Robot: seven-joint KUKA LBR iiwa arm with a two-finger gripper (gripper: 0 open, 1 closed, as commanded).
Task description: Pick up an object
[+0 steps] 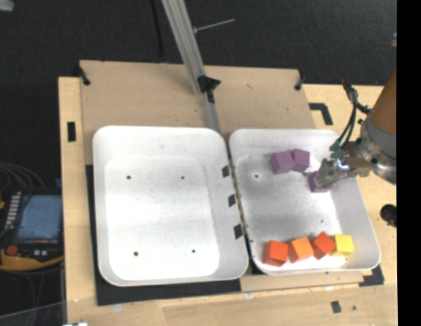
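Purple blocks [290, 160] beside pincer [326, 176]

Left bin [163, 202] — floor bare, open to approach from above. Right bin [292, 216]: centre floor free. Obstacles there — two purple blocks [290, 160] touching near the back wall, a third purple block [318, 182] just beside them under the gripper [328, 172]; a row of orange-red blocks [300, 248] and a yellow block [343, 243] along the front wall. Slanted metal pole [187, 43] stands behind the bins.
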